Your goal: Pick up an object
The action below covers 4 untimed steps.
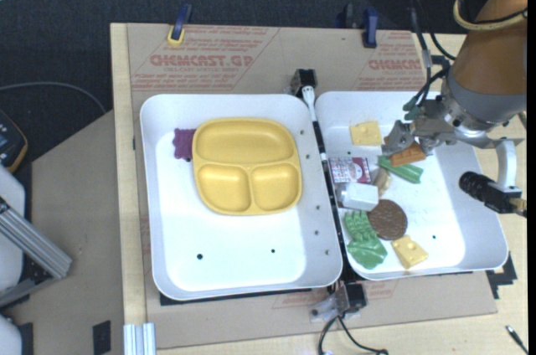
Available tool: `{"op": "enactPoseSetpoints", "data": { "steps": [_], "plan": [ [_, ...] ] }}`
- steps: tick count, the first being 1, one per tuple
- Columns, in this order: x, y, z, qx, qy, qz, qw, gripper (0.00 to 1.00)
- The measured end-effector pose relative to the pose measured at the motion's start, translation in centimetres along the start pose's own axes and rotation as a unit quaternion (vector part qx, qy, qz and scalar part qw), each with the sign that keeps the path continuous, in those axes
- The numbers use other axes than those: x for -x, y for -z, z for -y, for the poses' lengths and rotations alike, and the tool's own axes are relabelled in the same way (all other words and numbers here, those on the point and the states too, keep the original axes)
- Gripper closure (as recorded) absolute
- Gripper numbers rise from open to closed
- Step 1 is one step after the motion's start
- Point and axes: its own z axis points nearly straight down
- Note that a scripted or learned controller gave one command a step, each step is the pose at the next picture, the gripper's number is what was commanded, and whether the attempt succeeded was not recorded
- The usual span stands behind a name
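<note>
The arm reaches in from the right, and its gripper hangs low over the far middle of the right bin. Whether it is wide, narrow or holding anything cannot be told from this angle. Just beneath it lie an orange piece and a green pea pod, close together. To the far left of the gripper sits a pale yellow cheese slice. Along the bin's left side are a small red-and-white packet and, just nearer, a white block. Beside the block rests a round brown cookie, with a green ridged toy on its near left and a yellow cheese wedge on its near right. The left bin holds a yellow divided plate, with a purple item showing at the plate's left edge. Both bins stand on the bench.
</note>
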Motion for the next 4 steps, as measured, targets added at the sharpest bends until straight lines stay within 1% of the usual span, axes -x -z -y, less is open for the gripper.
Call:
{"op": "enactPoseSetpoints", "data": {
  "steps": [1, 2, 3, 4],
  "plan": [
    [-0.4, -0.6, 5.0, 0.0, 0.0, 0.0, 1.0, 1.0],
    [-1.6, 0.3, 6.2, 0.001, 0.002, 0.0, 1.0, 1.0],
    [0.2, 0.8, 6.3, 0.004, 0.001, 0.002, 1.0, 1.0],
    [-0.7, -0.5, 6.5, 0.001, 0.001, 0.0, 1.0, 1.0]
  ]
}}
